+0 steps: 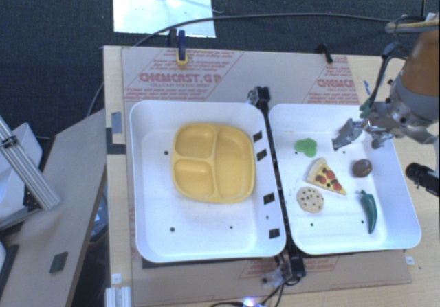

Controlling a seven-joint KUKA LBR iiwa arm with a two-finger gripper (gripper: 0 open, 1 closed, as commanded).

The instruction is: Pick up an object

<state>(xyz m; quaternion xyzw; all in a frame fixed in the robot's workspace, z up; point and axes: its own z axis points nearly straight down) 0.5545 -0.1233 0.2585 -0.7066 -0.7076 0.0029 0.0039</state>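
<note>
Camera view from above: two white bins side by side, left bin [148, 182] bearing a yellow divided plate [212, 161], right bin [405, 230] bearing five small toy foods. Gripper [359, 130] poised over the right bin's upper middle, fingers apart with nothing between them, grey arm [419, 86] coming in from the right edge.

Candidates within reach: green lump [306, 146] just left of and below the fingertips, pizza slice [325, 177] below that, cookie [310, 199] lower still, brown ball [362, 167] to the right of the slice, green pepper [369, 211] near the lower right corner.

Probably best to go for the green lump or the brown ball: nearest, rounded, standing proud of the floor. Pizza slice and cookie look flat, likely hard to get fingers under. Advisable to centre squarely over the chosen piece, keep fingers wide on descent, go right down to the bin floor, close firmly, then lift straight up. Worth minding the brown ball's tendency to roll and the slice's closeness to the green lump.
</note>
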